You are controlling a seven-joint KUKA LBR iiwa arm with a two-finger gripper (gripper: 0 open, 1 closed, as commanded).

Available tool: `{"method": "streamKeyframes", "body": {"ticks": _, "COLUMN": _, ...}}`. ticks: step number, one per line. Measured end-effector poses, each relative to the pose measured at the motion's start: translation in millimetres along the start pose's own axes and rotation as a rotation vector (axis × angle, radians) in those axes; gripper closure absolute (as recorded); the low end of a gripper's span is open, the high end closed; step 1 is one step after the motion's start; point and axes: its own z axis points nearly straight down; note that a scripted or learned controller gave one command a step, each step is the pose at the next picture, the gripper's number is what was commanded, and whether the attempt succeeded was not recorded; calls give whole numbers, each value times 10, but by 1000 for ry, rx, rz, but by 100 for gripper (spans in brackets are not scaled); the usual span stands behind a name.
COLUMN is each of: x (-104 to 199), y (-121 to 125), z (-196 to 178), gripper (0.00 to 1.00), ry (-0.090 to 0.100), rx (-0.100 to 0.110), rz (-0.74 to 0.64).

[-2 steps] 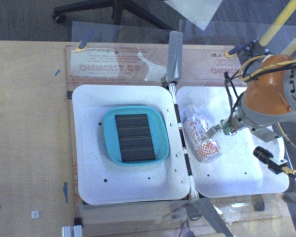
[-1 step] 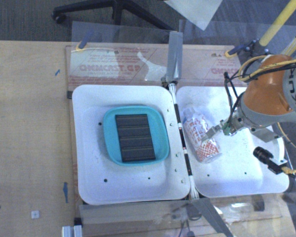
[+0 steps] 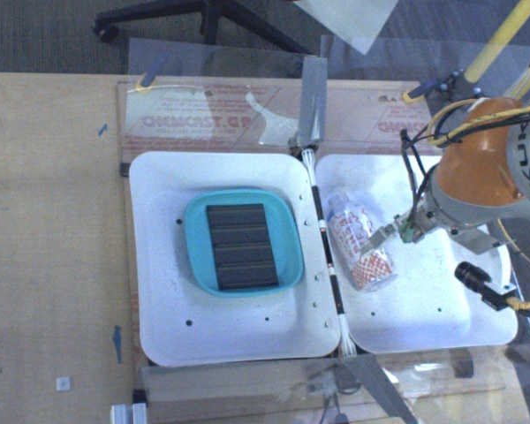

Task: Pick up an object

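Observation:
A crumpled clear wrapper with red and white print lies in the right bin, against its left wall. My gripper reaches down from the right, its tip at the wrapper's right edge, touching or just above it. The orange band of the arm hangs over the bin's right half. A teal square dish holding a dark ribbed block sits in the middle of the left bin.
A grey divider bar stands behind the seam between the bins. Cables loop around the wrist. A black fitting juts out at the right bin's right side. Bare white floor shows in the right bin's front half.

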Motion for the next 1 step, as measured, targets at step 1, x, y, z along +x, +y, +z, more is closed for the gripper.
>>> {"method": "streamKeyframes", "body": {"ticks": 1, "x": 341, "y": -283, "z": -568, "gripper": 0, "ry": 42, "rx": 62, "rz": 3}}
